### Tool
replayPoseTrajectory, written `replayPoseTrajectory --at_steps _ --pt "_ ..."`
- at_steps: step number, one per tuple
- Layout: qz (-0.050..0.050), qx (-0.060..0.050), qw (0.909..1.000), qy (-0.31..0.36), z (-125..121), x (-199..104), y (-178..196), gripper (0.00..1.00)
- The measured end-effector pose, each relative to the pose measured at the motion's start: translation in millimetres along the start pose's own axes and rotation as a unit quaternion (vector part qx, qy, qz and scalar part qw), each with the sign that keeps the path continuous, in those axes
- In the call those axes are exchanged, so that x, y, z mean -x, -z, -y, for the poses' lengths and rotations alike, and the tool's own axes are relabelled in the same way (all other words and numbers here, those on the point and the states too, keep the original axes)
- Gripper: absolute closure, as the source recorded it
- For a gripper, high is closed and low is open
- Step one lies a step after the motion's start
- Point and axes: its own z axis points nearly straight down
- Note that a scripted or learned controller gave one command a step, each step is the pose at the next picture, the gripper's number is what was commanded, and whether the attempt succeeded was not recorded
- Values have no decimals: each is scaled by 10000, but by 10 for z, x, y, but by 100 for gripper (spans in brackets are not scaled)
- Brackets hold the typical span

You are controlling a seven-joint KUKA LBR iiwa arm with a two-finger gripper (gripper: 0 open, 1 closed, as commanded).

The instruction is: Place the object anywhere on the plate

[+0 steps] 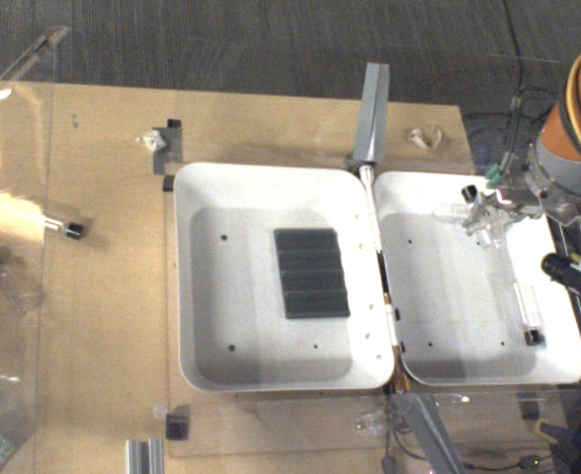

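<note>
Plate (311,273) — dark, ribbed — lies in the left bin (200,294); fingers' (485,217) spread over the right bin (449,363) unclear.

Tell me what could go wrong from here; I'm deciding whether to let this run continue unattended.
1. The clear tube in the right bin is see-through and thin, so a grasp could easily miss or slip.
2. It lies near the bin's right wall, which may crowd the end effector as it descends.
3. The dark ridged plate sits in the left bin, so a carried tube must cross the raised rims between the bins and might catch there.
</note>
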Motion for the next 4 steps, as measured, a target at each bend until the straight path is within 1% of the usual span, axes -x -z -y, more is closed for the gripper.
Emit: replayPoseTrajectory --at_steps 1,2,3,4 --pt "-18 -66 9953 971 -621 -227 -850 100" --pt "-13 -1 9988 481 -754 -1360 -257 100" --pt "-15 2 9687 2483 -786 -2203 -259 100" --pt "-19 10 8731 4875 -619 -2665 -633 100"
